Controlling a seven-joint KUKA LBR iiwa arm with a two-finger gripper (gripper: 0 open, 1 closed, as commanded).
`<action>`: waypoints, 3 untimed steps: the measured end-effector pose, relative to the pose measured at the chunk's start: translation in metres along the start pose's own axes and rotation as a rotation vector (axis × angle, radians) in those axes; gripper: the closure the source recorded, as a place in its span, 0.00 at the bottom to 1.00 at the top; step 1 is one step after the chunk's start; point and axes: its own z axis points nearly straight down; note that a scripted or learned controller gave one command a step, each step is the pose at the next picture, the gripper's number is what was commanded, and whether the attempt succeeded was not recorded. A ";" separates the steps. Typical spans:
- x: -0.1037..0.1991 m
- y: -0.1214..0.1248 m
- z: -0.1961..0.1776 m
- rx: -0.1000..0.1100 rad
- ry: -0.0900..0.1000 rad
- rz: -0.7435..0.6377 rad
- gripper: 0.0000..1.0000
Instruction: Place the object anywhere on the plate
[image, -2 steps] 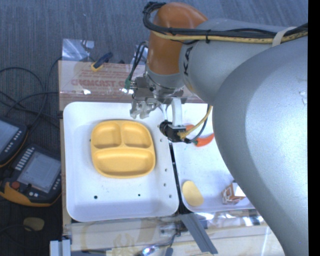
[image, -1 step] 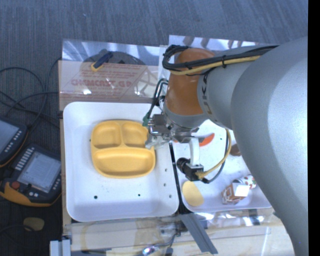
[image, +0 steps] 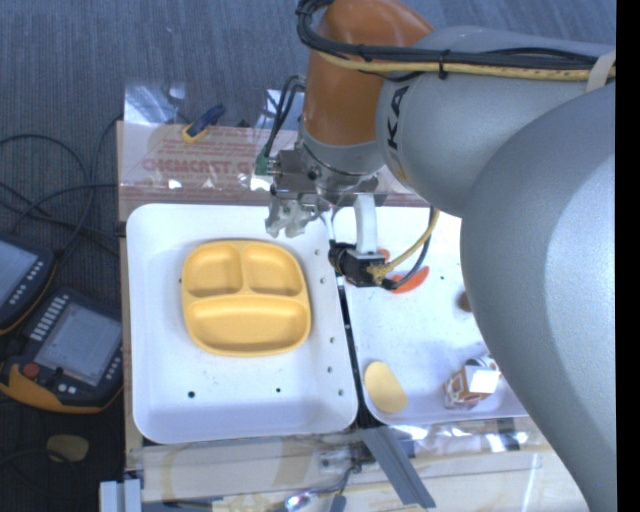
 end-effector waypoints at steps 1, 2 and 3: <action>-0.034 -0.013 0.129 0.004 0.001 0.003 1.00; -0.065 0.038 0.040 0.000 0.000 0.002 1.00; -0.006 -0.019 0.117 0.005 0.002 -0.001 1.00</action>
